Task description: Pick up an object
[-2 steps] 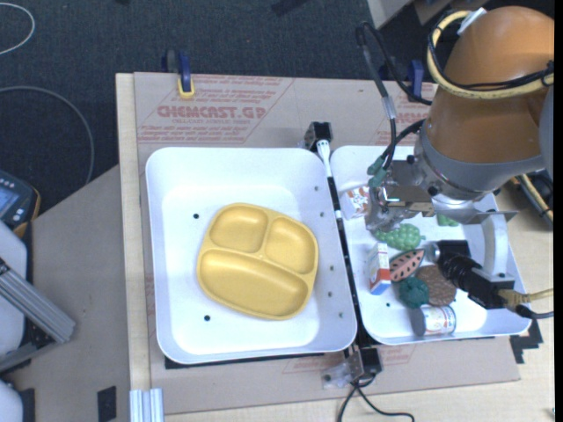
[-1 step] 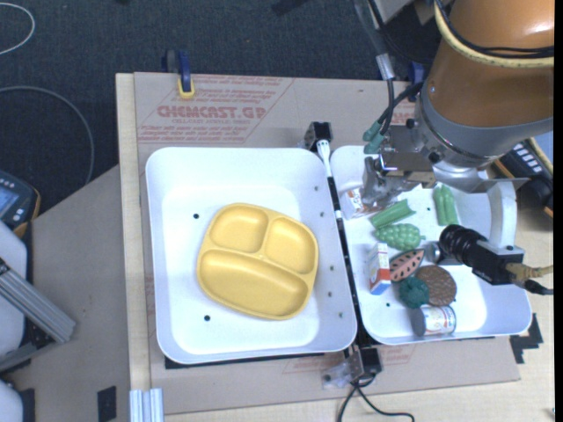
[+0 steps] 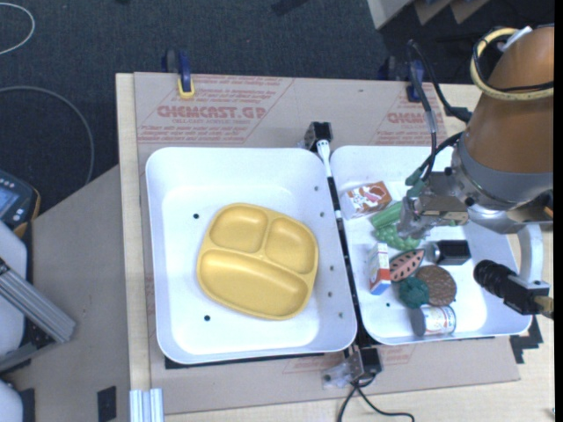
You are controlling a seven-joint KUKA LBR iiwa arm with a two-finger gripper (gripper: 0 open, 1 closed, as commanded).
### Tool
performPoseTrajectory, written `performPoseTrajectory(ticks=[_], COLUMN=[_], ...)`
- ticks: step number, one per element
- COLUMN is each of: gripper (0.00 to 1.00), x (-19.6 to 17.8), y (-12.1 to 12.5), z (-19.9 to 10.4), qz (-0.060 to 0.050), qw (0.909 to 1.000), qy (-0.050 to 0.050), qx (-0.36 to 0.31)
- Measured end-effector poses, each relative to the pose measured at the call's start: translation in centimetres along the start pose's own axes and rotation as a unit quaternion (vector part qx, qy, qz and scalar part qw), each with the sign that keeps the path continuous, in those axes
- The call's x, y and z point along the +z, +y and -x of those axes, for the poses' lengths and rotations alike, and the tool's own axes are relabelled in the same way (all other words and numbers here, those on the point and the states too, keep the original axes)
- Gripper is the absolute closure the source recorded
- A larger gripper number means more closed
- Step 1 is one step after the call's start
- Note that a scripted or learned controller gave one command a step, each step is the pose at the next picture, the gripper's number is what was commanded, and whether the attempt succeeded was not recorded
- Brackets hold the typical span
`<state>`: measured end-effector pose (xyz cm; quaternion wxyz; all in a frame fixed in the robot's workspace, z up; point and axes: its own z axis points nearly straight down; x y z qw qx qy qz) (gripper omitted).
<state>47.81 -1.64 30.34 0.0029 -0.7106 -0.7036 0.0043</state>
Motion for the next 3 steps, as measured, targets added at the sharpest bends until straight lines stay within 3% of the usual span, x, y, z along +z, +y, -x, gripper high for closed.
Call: performPoseTrajectory(ticks=[1,2,3], gripper=[1.00,1.00,1.00], x=[-5.6,-18.3,-12.6], y=[0.6,1.6,-0.1], z=[-5.0,-3.0,-2.3], qz=[0.009,0.015,0.002], qw=[0.9999,0.9999,1.0000], qy=[0.002,0.001,0.001], qx=[-0.008,-0.005,-0.004])
